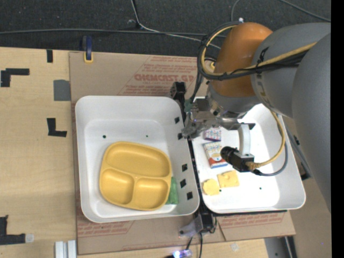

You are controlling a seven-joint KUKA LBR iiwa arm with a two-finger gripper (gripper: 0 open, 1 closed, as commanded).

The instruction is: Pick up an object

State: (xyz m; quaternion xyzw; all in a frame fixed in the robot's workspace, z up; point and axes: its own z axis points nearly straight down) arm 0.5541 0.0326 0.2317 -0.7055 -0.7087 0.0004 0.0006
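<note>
**Position.** The gripper (200, 121) stands low over the far left corner of the right bin (284, 196), close against the wall shared with the left bin (86, 117). The wrist housing hides its tips, so I cannot tell whether it is spread or closed. Nothing is seen held.

**Candidates.** In the right bin, a patterned packet (212, 135) lies just beside the gripper on its near side. A small carton (215, 157) lies nearer again, touching or almost touching the packet. Two flat yellow pieces, one square (228, 179) and one round (210, 187), lie near the front wall. The left bin holds a yellow divided plate (135, 175) with a green item (172, 191) wedged at its right edge.

**Assessment.** The pick appears not yet made. The packet is the closest target.

**Recommendation.**
- Shift slightly toward the near side, so the grasp centres on the packet and clears the wall.
- Straddle its narrow width and descend squarely.
- Avoid catching the carton's edge.
- Close fully before lifting, then lift straight up.

**Risk.** The flat yellow pieces offer little to grip.
</note>
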